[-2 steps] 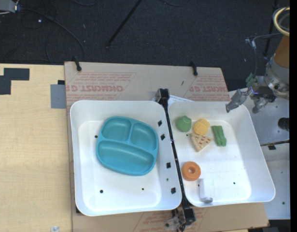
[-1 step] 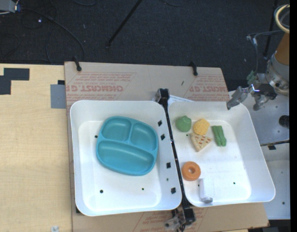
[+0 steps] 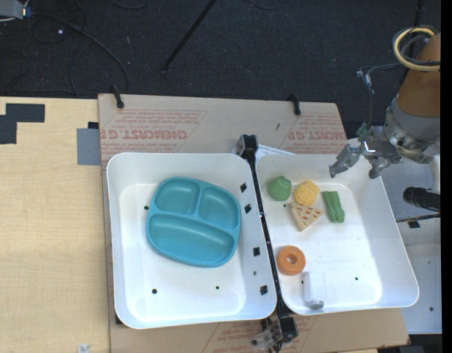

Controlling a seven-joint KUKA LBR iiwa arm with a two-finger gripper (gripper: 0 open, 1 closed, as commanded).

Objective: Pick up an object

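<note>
A: Objects for picking lie in the right bin [image 3: 391,271], in the middle right of the frame. I count a round green piece [image 3: 279,188], a yellow corn-like piece [image 3: 306,192], a green stick-shaped piece [image 3: 333,205], a tan wedge with a grid pattern [image 3: 306,215], an orange ring [image 3: 290,259] and a white block [image 3: 313,288].

B: How are they placed?

A: The first four are grouped in the upper part of this bin. The yellow piece is just above the wedge, and they seem to touch. The green round piece is near the divider between the bins. The ring is lower, and the white block is near the bottom rim, just beside the ring.

B: And the end effector [image 3: 357,162]?

A: It is at the upper right of the frame, above the top right corner of the right bin. Its two fingers are spread apart, and nothing is between them. It is well apart from all the objects.

B: What is in the left bin [image 3: 130,271]?

A: A teal plate with three compartments [image 3: 192,221], lying flat in the middle. Both bins rest on a cardboard sheet [image 3: 211,123] on the surface [image 3: 42,234].
</note>
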